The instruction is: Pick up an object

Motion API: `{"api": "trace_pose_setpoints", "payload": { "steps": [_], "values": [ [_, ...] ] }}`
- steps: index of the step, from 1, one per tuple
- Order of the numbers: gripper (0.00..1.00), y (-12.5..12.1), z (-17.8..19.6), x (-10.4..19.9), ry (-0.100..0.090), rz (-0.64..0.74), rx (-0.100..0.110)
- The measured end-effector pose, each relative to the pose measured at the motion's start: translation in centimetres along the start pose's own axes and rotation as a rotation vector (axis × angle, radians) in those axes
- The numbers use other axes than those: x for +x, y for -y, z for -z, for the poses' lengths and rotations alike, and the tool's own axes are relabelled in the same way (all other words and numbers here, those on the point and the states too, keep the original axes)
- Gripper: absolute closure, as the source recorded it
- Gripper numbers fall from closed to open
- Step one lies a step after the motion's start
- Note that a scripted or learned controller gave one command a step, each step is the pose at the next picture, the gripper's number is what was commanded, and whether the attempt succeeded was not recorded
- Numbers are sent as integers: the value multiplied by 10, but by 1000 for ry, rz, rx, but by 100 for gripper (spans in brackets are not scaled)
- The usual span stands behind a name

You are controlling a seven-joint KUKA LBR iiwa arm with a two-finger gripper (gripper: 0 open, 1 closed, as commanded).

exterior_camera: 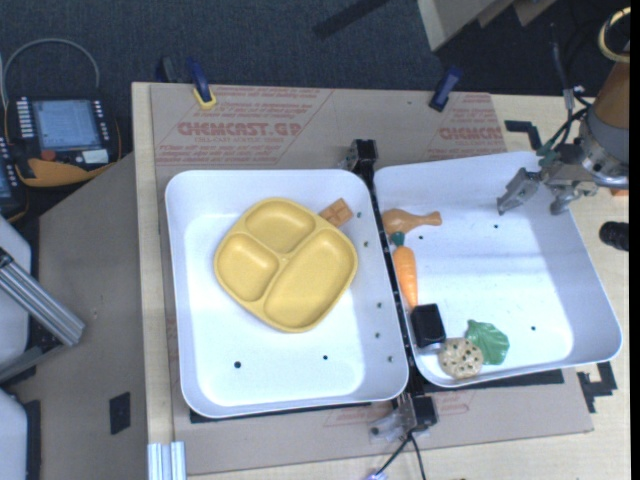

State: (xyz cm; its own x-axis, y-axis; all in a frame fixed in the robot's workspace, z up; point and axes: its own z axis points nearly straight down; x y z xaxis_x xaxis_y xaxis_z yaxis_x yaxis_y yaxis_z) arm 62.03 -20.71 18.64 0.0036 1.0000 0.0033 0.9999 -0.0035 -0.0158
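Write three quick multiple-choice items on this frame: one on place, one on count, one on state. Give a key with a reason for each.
1. Where does the yellow divided plate lie?
A. In the left bin
B. In the right bin
C. On the bench outside both bins

2. How many compartments does the plate have?
A. Two
B. Three
C. Five

3. How does the gripper stand?
A. Shut on the toy carrot
B. Open over the right bin's far end, holding nothing
C. Pressed onto the plate

Key: 1 A, the plate rests on the left bin floor. 2 B, two small sections and one large one show. 3 B, its fingers are spread over bare floor of the right bin, while the toy carrot lies apart by the bin's left wall.
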Motion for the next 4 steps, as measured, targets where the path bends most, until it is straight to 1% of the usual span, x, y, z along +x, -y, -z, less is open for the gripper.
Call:
{"api": "trace_pose_setpoints", "payload": {
  "steps": [1, 2, 3, 4],
  "values": [
    [0, -3, 10, 1, 3, 4, -15],
    [0, -6, -34, -6, 2, 3, -13],
    [0, -10, -74, -5, -4, 7, -15],
    [0, -17, -90, 0, -7, 9, -23]
  ]
}}
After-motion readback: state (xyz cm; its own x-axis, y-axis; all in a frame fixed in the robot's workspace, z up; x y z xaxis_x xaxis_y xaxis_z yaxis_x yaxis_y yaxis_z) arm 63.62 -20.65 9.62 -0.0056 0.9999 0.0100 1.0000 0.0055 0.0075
